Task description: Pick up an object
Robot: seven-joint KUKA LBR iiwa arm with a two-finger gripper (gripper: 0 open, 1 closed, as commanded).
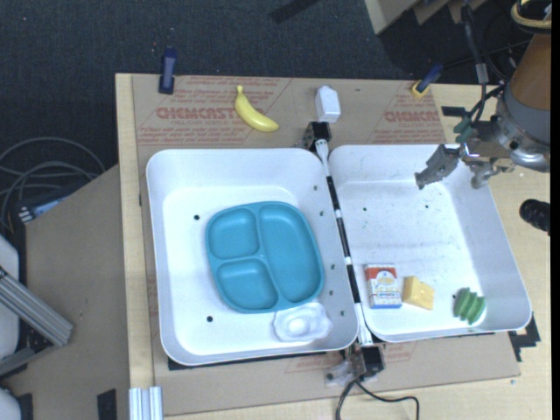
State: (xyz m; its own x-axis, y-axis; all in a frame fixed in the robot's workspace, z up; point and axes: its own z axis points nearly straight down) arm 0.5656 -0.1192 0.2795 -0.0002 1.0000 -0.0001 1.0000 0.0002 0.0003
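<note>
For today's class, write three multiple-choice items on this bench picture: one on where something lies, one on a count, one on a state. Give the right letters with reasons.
1. Where does the yellow toy banana lie?
A. in the left bin
B. on the brown cardboard behind the bins
C. on the plate

2. How many compartments has the blue divided plastic plate?
A. two
B. three
C. five

3. What state is the two-finger gripper in?
A. hanging over the right white bin with nothing between its fingers
B. clamped on the banana
C. pressed onto the plate

Answers: 1 B, it rests on the cardboard beyond the bin rims. 2 B, three hollows show. 3 A, it hangs at the right bin's far edge, apart from the small red and white box, the yellow block and the green ridged piece.
</note>
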